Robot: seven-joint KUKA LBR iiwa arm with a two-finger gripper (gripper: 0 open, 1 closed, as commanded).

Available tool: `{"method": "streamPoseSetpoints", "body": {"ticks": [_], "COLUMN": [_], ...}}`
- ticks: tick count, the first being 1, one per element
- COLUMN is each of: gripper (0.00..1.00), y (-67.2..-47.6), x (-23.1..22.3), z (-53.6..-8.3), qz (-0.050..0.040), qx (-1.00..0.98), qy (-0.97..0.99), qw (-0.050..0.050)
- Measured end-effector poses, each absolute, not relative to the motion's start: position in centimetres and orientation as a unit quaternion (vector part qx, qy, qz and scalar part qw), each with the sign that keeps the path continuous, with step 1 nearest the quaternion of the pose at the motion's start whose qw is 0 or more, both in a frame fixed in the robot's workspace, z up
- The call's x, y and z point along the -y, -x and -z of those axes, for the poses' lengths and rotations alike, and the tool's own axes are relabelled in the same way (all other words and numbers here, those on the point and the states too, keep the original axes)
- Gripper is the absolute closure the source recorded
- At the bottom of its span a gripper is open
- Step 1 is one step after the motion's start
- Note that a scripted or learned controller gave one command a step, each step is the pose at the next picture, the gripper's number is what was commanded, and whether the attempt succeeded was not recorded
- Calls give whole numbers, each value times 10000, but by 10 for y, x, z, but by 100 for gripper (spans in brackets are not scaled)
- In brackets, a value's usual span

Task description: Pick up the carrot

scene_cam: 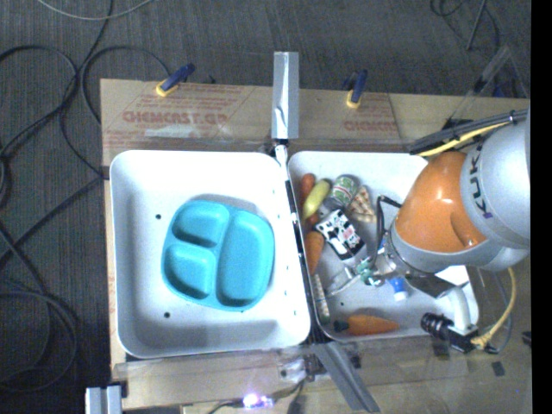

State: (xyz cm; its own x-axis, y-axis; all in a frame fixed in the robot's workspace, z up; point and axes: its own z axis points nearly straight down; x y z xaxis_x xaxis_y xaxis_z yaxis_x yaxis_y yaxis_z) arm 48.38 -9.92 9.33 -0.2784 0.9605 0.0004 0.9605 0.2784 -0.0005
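In the right bin [414, 164], a carrot [371, 324] lies below the gripper [369, 270]; whether the gripper is open or holds anything, one cannot tell.

Colours, both bins

Bins [129, 231] white. Tray [220, 253] plain light blue. Carrot [371, 324] orange at lower right; second carrot [314, 250] orange by the divider. Banana [316, 198] yellow-green. Box [338, 231] black and white print with a red spot. Arm [483, 201] grey with orange band. Clamps [175, 78] blue and yellow, top of frame. Bench [198, 115] tan, red print.
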Motion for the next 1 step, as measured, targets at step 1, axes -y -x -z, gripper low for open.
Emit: {"method": "streamPoseSetpoints", "body": {"ticks": [1], "gripper": [100], "y": [-484], "x": [98], "z": [-101], "qz": [1], "qx": [7997], "qy": [6004], "qw": [18]}}
